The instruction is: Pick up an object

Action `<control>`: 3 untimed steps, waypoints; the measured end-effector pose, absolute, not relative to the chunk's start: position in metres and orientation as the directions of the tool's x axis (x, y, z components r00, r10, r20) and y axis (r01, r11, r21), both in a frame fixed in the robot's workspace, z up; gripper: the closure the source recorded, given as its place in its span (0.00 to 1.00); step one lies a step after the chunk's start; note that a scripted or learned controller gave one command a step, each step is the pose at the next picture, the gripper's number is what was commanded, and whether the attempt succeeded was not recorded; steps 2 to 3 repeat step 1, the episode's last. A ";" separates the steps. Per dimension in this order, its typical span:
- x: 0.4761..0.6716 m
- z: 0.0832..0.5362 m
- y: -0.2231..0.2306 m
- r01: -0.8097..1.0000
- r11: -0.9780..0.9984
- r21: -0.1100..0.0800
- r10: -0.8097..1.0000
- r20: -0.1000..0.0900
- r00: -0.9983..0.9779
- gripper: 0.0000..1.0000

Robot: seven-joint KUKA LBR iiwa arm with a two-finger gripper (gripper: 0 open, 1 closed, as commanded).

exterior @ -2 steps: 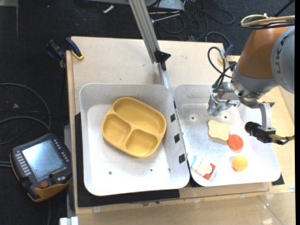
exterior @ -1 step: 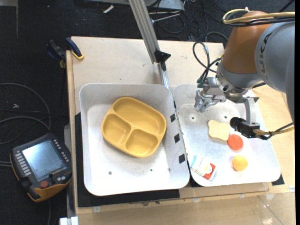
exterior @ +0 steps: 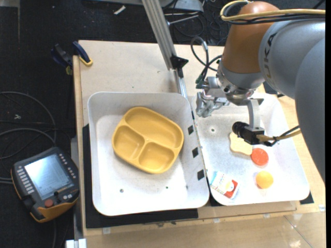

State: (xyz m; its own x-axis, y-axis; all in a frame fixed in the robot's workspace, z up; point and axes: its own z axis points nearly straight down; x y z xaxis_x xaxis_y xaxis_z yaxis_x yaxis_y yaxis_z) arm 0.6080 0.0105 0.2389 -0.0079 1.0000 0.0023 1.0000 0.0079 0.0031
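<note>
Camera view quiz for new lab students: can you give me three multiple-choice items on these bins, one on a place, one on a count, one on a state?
1. Where does the yellow tray lie?
A. left bin
B. right bin
C. on the bench outside the bins

2. How many compartments has the tray?
A. two
B. three
C. five

3. How does the tray lie?
A. open side up
B. upside down
C. on its edge

Answers:
1 A: the tray rests on the floor of the left bin, while the right bin holds small items.
2 B: two ridges split it into one long section and two smaller ones.
3 A: its hollow compartments face the camera.
</note>
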 end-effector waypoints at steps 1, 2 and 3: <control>0.619 0.231 0.055 1.000 0.007 0.001 1.000 0.001 -0.007 1.00; 0.619 0.231 0.055 1.000 0.007 0.001 1.000 0.001 -0.007 1.00; 0.619 0.231 0.055 1.000 0.007 0.001 1.000 0.001 -0.007 1.00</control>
